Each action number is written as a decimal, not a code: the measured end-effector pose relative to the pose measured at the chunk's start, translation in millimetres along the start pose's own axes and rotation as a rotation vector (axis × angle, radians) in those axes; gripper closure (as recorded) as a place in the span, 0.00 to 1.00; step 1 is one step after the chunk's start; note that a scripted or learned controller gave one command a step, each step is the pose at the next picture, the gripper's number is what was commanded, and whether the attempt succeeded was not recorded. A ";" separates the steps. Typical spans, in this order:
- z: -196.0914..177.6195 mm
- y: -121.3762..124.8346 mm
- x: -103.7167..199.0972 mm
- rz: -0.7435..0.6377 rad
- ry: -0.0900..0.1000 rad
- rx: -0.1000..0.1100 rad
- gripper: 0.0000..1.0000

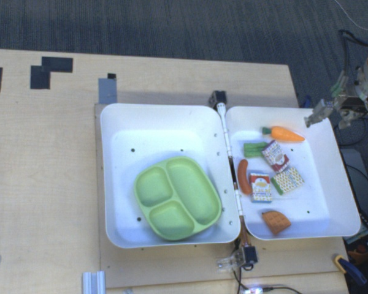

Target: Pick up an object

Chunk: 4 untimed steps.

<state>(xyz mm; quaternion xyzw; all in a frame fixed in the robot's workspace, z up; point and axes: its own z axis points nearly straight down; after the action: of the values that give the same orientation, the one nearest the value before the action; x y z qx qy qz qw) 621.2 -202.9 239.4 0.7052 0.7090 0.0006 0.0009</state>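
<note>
- The claw [322, 110] hung at the far right corner of the right bin [331, 216], holding nothing; whether its jaws stood wide or narrow could not be told.
- The carrot [286, 134] lay nearest, just left of and below the claw.
- The packets [275, 155], sausage [243, 176] and bread [276, 221] lay further below-left.
- A green tray [178, 198] sat in the left bin [119, 164], well left of the claw.

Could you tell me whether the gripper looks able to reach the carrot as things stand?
Probably yes: the gripper hovers at the right bin's far corner, and the carrot lies nearby with nothing over it.
</note>
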 end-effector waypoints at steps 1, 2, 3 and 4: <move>119.1 -10.7 -2.4 0.003 0.001 0.002 0.00; 148.7 -28.8 27.8 0.002 -0.004 -0.015 0.00; 148.9 -102.6 61.0 0.005 -0.004 -0.016 0.00; 137.8 -100.3 62.4 0.004 -0.002 -0.021 1.00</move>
<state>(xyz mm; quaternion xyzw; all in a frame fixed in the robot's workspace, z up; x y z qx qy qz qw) 520.8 -141.1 101.4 0.7066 0.7075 0.0073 0.0092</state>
